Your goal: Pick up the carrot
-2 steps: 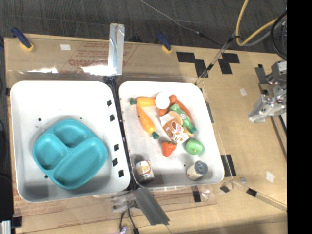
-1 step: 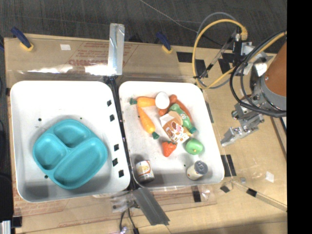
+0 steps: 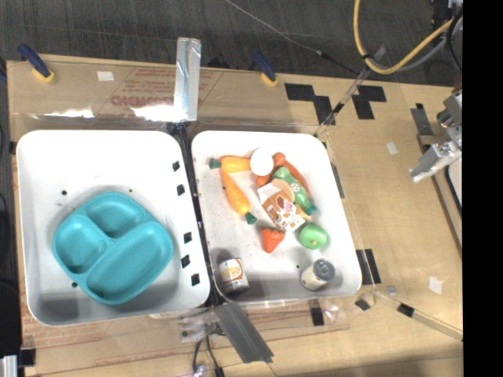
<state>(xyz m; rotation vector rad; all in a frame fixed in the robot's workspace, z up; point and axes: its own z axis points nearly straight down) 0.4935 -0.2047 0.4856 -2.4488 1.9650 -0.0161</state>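
Down at the near edge sits a small can (image 3: 231, 274); carrot (image 3: 236, 192) lies loose mid-bin, ungrabbed. Gripper (image 3: 431, 162) waits far right; can't tell its grip state.

1. Your arm shows at the far right of the scene, as grey metal parts at the frame's right edge.
2. The gripper (image 3: 435, 162) sits at mid-height on the right, well apart from both bins and over the bare bench.
3. Its light grey end juts toward the left and slightly toward the near side.
4. You cannot tell from this view how its fingers stand.
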